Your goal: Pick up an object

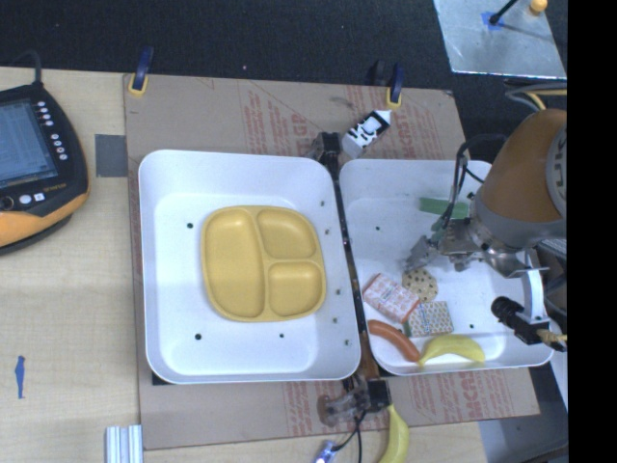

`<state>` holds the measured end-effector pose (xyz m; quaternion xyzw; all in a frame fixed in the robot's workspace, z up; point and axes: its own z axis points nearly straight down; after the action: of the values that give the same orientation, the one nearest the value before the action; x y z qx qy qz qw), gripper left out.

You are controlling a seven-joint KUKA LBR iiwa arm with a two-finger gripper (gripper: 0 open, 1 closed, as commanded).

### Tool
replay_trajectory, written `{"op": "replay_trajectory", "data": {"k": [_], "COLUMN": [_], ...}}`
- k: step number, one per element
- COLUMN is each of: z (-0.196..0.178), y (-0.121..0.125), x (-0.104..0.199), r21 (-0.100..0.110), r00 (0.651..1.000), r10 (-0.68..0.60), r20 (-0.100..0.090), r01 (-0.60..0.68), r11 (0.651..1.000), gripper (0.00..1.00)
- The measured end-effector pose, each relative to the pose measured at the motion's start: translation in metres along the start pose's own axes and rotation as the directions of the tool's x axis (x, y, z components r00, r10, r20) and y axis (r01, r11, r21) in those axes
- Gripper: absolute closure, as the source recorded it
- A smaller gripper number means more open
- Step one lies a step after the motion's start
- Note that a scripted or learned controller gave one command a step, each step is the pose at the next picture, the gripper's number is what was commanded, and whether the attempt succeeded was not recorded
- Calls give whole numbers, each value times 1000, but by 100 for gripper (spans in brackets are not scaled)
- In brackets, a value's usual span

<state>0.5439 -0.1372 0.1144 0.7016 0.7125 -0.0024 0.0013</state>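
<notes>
Hotdog (393, 340) long axis diag (up-left to down-right), right bin (386, 186).

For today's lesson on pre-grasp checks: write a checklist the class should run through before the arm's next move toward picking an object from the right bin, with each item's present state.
1. Objects lie in the right bin: ok; cookie, pink packet, sausage, banana.
2. End effector is over that bin: ok.
3. It is near a target: ok, just above the cookie.
4. Object held between fingers: cannot tell.
5. Targets well apart: not ok, they crowd together.
6. Yellow tray sits in the left bin, out of the way: ok.
</notes>
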Motion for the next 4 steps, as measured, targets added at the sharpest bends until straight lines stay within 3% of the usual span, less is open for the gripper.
{"op": "replay_trajectory", "data": {"k": [1, 2, 3, 4], "z": [23, 23, 22, 22], "y": [44, -18, 24, 81], "x": [16, 3, 25, -35], "r21": [3, 3, 3, 1], "r00": [1000, 1000, 1000, 1000], "r10": [8, 10, 8, 13], "r20": [-4, -5, -4, -5], "r01": [-8, -10, -8, -13], "r11": [1000, 1000, 1000, 1000], "gripper": [0, 0, 0, 0]}}
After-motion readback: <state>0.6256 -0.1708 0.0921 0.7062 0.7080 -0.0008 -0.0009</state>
